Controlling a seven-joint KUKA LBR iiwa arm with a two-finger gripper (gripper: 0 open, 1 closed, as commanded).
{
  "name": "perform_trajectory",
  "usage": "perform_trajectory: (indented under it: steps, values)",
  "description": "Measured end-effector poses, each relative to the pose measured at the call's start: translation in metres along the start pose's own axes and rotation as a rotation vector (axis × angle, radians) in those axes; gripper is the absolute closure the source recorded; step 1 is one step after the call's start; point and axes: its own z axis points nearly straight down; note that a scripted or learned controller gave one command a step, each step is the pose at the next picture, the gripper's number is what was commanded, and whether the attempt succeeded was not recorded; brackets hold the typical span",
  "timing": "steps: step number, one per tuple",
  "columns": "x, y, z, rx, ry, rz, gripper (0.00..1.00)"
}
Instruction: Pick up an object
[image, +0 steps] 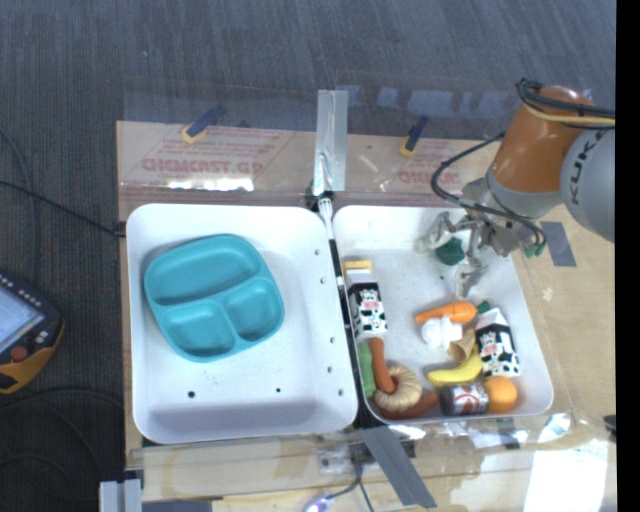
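At far left we see a handheld control pendant lying on the dark floor beside the surface. The left bin holds a teal divided tray, tilted slightly, with three compartments. A metal bracket stands upright at the seam between the two bins. In the right bin we find, along its left wall, a small carton with a cow pattern; below it lie a red sausage-like piece and a tan doughnut. Toward the bin's lower right corner sit a carrot, a banana, a second cow-pattern carton, a small can and an orange, all crowded close together. The arm enters from the right, and its gripper hangs over the bin's upper right area, above the carrot and apart from it; we cannot tell whether it is wide or narrow.
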Motion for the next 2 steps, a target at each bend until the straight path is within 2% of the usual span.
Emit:
perform_trajectory:
  steps: [1, 2]
  values:
    - [0.055, 0.036, 0.003, 0.006, -0.003, -0.078, 0.00]
    - [0.045, 0.004, 0.003, 0.005, -0.003, -0.215, 0.00]
